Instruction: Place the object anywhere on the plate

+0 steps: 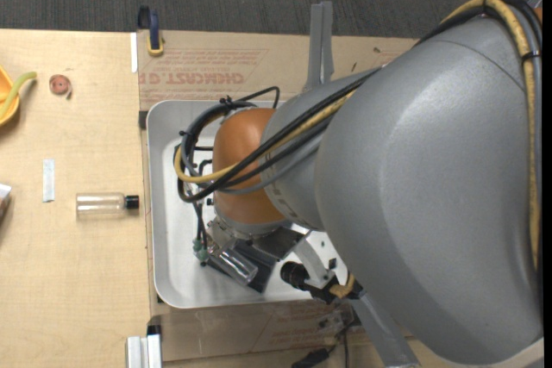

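My grey arm with its orange band (pixel 246 164) reaches from the right and hangs low over the left white bin (pixel 168 211), covering most of it. The gripper (pixel 231 261) points down into the near part of that bin, close to its floor. Its body and the wrist hide whatever lies beneath it. I cannot make out a plate or a task object under the arm.
On the wooden bench left of the bin lie a clear bottle with a black cap (pixel 105 203), a small white strip (pixel 48 181), a red disc (pixel 59 84) and a yellow object (pixel 9 95) at the edge. Black and yellow cables (pixel 194 155) loop over the bin.
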`<state>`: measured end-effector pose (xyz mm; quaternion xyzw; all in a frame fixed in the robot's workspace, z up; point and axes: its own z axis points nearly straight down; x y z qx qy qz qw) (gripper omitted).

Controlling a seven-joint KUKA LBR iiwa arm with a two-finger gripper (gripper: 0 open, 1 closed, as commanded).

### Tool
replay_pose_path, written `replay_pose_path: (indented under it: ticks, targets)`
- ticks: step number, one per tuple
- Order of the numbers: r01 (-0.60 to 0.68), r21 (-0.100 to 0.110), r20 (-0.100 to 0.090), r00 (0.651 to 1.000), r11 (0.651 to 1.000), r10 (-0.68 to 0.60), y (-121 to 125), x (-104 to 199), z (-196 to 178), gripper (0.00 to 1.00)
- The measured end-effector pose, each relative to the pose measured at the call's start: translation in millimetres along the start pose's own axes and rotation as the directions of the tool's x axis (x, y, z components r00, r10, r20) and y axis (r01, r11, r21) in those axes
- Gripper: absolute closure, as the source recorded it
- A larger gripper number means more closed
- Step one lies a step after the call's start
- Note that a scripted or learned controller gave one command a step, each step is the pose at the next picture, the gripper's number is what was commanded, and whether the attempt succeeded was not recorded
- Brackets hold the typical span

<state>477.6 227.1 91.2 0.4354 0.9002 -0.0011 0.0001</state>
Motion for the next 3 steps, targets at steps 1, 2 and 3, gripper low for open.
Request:
replay_pose_path:
  ticks: [1,2,3]
  targets:
    - [-0.083,0.001,0.001,0.997,0.997,0.083,1,-37,-271,1.0]
    - [0.01,0.002,0.0,1.0,1.0,-0.01,-4,-6,-206,1.0]
    - [0.082,0.003,-0.002,0.997,0.997,-0.082,-7,-8,-49,1.0]
